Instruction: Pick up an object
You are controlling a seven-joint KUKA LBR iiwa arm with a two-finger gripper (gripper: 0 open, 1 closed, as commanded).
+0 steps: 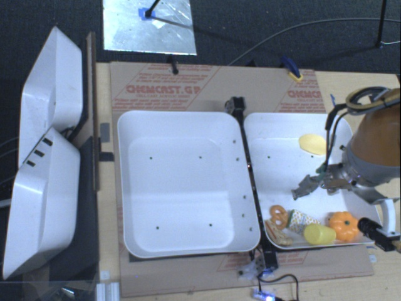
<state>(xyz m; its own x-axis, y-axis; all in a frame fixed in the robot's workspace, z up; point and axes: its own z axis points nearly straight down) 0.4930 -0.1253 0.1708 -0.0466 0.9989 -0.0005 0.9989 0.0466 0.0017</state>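
The grey arm with the orange band (376,137) reaches in from the right over the right-hand shallow white bin (276,137). Its tool (305,188) hangs above the bare middle of that bin's floor, its grey fingers pointing toward the left and slightly toward the near edge; whether they are spread or closed cannot be told, and nothing shows between them.

The objects lie in the right bin. A pale yellow flat oval piece (312,144) rests alone near the far right part, its long axis running roughly left to right. Along the near edge sits a row: a small orange pretzel-shaped toy (277,216) at the left, a patterned light-coloured packet (302,219) beside it, a yellow-green rounded cylinder (319,234) lying on its side with its long axis along the near rim, and an orange pumpkin-shaped toy (343,225) at the right end.

The left-hand shallow white bin (182,180) sits just beside, on the cardboard-covered bench (188,83).
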